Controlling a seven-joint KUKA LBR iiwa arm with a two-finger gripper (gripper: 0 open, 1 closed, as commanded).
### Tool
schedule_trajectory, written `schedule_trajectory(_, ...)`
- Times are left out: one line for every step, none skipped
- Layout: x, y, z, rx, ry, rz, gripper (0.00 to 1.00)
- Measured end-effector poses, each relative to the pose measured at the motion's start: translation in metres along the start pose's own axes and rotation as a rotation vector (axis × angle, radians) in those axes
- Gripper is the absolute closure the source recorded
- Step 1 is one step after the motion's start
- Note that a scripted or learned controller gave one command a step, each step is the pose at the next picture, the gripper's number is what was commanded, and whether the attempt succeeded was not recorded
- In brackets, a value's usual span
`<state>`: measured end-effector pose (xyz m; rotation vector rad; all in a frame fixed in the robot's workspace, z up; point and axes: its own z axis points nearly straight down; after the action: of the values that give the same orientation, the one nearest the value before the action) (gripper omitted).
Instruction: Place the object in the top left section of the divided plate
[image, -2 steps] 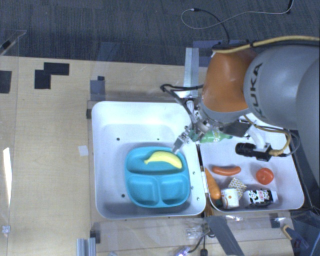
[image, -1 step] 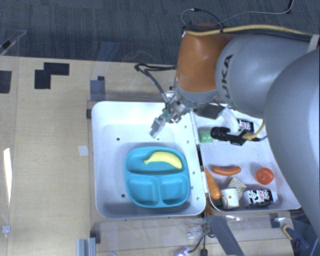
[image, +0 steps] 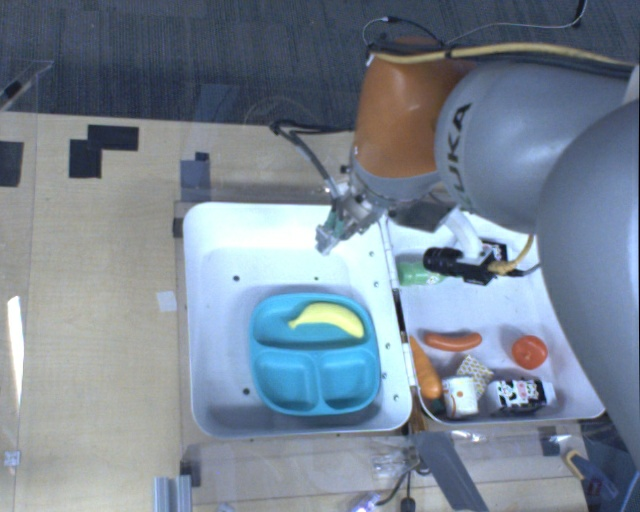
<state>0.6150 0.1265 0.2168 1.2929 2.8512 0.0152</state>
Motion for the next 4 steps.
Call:
schedule_trajectory(0.022,-0.045,0.023,0.008,0.005,-0.288,1.0)
schedule_trajectory(0.032,-0.077,-0.091,0.004,0.001,-0.204,1.0)
schedule_trajectory(0.032,-0.077,-0.091,0.005,0.002,-0.204,0.0)
schedule_trajectory(0.031,-0.075,-0.103,-0.002,-0.003,-0.208,1.0)
